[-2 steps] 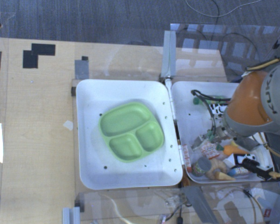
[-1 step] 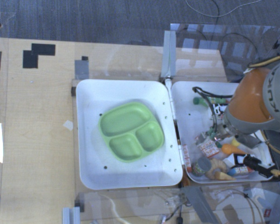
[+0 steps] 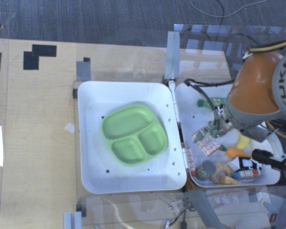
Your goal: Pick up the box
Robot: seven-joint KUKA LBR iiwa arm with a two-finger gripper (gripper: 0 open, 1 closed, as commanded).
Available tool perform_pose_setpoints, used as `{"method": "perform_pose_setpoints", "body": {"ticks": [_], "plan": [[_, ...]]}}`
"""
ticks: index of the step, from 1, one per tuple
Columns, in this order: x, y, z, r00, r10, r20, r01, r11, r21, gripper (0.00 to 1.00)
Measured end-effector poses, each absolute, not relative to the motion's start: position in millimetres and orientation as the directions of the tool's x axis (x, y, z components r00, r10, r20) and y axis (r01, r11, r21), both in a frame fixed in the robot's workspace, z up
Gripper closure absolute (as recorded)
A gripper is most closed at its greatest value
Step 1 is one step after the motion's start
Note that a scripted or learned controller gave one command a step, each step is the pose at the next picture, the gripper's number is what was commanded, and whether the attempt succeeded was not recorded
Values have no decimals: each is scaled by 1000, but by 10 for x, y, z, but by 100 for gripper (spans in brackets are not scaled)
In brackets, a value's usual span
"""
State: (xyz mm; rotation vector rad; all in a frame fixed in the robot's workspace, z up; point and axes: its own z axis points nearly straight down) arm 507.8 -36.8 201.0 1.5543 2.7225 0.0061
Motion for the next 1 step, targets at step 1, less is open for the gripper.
{"method": "perform_pose_setpoints", "body": {"ticks": [1], "plan": [[5652, -735, 3130, -294, 956, -4, 956, 294, 7, 100]]}}
